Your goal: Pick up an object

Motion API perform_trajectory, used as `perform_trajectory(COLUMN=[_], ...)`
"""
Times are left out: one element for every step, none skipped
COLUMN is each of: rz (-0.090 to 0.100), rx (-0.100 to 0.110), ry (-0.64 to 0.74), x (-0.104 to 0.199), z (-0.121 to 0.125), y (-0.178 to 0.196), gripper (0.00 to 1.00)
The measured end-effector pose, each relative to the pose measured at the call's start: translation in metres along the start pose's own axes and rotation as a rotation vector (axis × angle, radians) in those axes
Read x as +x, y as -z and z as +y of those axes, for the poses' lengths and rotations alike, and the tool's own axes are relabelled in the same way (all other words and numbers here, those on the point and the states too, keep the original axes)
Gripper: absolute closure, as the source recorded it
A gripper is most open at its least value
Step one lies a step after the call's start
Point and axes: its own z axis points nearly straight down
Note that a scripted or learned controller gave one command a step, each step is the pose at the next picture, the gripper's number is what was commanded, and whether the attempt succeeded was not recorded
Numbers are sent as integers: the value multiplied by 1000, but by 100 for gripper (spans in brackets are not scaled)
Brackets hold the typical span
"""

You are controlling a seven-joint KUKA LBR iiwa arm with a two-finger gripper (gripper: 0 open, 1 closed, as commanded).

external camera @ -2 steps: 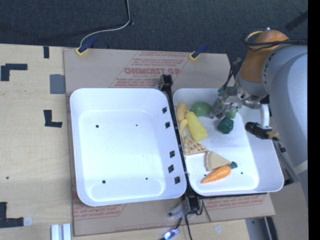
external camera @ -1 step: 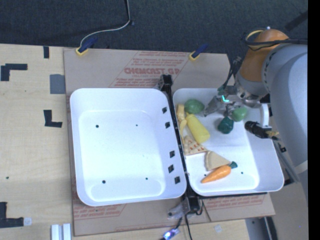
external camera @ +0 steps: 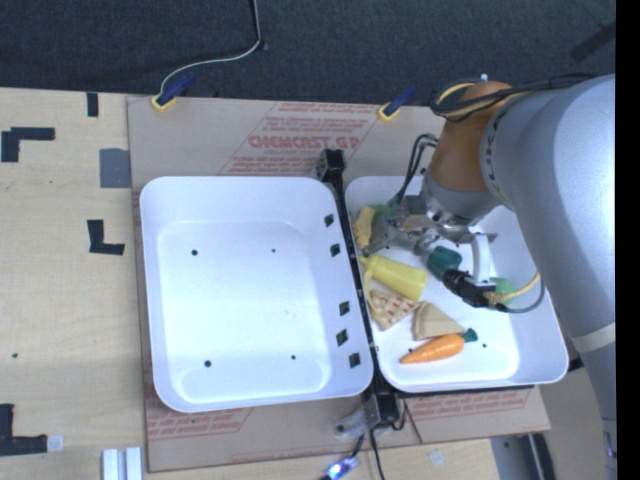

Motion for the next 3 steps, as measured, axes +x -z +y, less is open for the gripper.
perform_trajectory(rz=[5,4,9], rx=[-3,-7,-16], ry=[-7,-2,9], x=[-45,-47,68], z=[-50,17,44], y=[0,0,108], gripper=[0,0,0])
